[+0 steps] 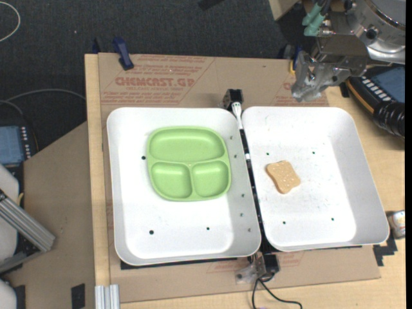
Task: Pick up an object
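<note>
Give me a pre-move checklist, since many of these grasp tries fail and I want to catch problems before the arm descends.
1. Target in view: toast slice lies flat in the right bin: ok.
2. Nothing crowding the toast: ok.
3. Gripper above the toast: not ok, it hangs at the bin's far rim.
4. Fingers open: cannot tell.
5. Green divided plate out of the way, in the left bin: ok.

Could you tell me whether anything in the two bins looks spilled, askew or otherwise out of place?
Nothing stands out. The green divided plate lies flat in the left bin, and the toast slice lies flat in the right bin, slightly turned. The gripper hangs above the right bin's far edge.
</note>
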`<state>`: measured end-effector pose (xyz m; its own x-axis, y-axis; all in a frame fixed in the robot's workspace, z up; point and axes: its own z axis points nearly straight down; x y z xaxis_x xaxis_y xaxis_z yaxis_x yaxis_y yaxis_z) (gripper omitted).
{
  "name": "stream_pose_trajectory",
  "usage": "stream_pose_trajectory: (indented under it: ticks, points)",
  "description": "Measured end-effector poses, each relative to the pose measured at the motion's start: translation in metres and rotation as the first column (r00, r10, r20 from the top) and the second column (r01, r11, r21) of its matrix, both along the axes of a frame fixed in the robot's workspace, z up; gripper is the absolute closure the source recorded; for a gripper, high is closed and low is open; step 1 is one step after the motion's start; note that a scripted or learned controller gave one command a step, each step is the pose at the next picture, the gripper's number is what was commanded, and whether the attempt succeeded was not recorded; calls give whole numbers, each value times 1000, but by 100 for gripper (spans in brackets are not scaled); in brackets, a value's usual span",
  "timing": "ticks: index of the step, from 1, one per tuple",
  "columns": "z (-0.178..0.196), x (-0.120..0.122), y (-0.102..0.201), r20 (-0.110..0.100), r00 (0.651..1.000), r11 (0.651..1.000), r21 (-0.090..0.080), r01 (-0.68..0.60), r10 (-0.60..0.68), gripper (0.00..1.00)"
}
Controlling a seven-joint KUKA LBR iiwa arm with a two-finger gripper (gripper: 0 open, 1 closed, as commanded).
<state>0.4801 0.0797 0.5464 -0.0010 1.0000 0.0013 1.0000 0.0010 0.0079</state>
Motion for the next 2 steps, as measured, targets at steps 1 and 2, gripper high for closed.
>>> stream_pose_trajectory:
  ticks: [1,2]
  points:
    - [-151,-2,9,-26,1000,1000,-5,2,-2,100]
    - [-105,0,-2,-2,1000,1000,0,3,-3,100]
